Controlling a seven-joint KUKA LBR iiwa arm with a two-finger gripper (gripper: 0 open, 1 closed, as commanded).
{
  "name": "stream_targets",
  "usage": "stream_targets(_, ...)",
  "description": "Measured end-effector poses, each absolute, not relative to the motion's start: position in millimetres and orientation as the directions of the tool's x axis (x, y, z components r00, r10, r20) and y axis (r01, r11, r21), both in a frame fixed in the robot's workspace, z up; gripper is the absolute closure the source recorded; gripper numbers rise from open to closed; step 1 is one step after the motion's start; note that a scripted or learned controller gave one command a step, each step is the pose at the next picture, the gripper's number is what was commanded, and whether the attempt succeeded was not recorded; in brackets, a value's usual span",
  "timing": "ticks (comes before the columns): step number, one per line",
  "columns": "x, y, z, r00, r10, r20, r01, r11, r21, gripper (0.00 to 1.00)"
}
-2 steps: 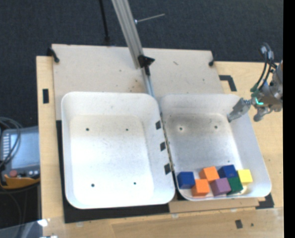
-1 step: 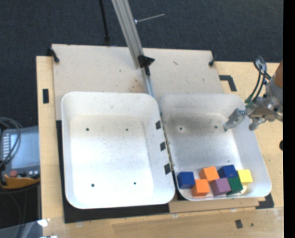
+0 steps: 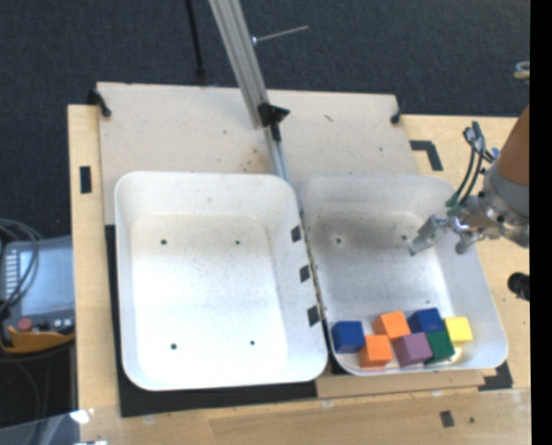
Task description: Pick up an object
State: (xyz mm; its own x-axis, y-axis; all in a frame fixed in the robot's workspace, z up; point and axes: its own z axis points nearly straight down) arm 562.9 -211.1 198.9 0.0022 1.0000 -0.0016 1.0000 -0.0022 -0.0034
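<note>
Several small coloured blocks lie huddled in the near corner of the right bin [image 3: 368,202]: a blue one [image 3: 348,335], an orange one [image 3: 393,324], another blue one [image 3: 427,320], a yellow one [image 3: 458,329], a second orange one [image 3: 377,349], a purple one [image 3: 411,349] and a green one [image 3: 441,345]. My gripper [image 3: 438,243] hangs over the right side of that bin, farther back than the blocks and apart from them. Its two fingers are spread and nothing is between them.
The left bin [image 3: 136,248] sits beside the right one, their rims meeting in the middle. A slanted aluminium pole [image 3: 242,52] rises from behind the bins. A grey device with cables [image 3: 34,290] lies off the bench at the left.
</note>
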Motion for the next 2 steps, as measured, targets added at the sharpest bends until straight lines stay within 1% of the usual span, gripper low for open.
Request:
stream_targets(1,559.2,-213.4,156.4,0.002,1.000,-0.001,1.000,-0.002,-0.004,0.00)
stream_targets(2,561.4,-214.1,170.4,0.006,1.000,-0.002,1.000,-0.006,0.006,1.00)
